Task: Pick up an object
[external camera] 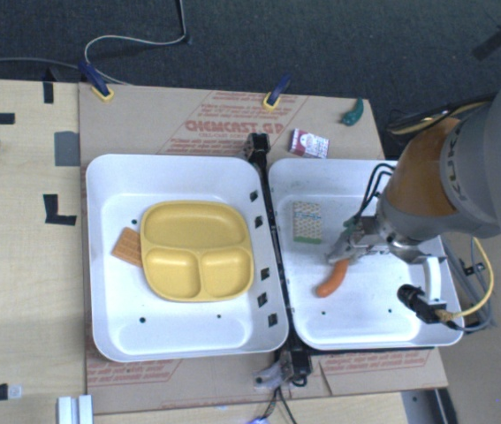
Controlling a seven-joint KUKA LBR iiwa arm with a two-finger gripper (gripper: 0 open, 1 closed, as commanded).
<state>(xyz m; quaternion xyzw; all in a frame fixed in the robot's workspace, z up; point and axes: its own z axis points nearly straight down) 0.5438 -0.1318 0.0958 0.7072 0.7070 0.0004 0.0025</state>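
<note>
The orange carrot-shaped object [330,279] lies in the right bin [369,325], a little toward the near edge from the bin's middle and closer to the divider side than to the arm's side, its upper end right under the gripper [345,251]. The gripper is low over that end, and its tips seem to meet or straddle the object there, but I cannot tell whether the claw is open, closed or actually gripping; the view is too coarse at that spot. So, as a judgement, the task is in its grasp stage: the reach is made, the object rests on the bin floor, and the lift is left to do. A small patterned sponge-like pad [307,221] lies beyond it toward the far edge of the same bin, apart from the gripper. In the left bin [109,237] a yellow divided plate [199,249] fills the middle, with a tan wafer-like piece [127,248] tucked at its left edge. Both bins sit on a cardboard sheet [223,122] on a pale wooden bench [20,263]; a small packet [307,143] lies on the cardboard past the bins' far edge, and dark carpet [321,25] lies beyond.
</note>
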